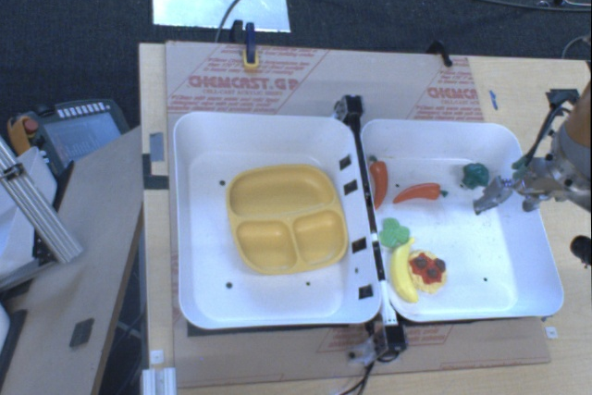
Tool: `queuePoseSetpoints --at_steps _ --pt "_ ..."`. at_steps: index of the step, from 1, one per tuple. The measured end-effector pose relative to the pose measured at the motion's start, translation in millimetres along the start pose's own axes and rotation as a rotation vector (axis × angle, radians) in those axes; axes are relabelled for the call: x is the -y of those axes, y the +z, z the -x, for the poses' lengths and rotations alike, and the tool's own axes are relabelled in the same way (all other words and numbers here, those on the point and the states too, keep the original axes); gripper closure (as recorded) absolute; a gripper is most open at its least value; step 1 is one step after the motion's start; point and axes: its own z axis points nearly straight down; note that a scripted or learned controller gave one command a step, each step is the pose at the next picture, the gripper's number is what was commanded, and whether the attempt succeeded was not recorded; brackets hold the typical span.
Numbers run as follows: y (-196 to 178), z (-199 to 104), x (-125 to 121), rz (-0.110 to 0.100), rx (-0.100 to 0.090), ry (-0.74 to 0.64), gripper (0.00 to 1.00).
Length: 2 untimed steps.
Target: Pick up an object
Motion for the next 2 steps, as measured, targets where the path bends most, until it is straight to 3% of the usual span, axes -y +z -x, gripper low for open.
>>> queuePoseSetpoints --at_steps 1,2 --pt "-5.4 -0.3 -2.8 0.01 0.003 -0.003 0.0" --pt "48.5 8.1 -8.3 0.007 0.002 -0.001 0.0"
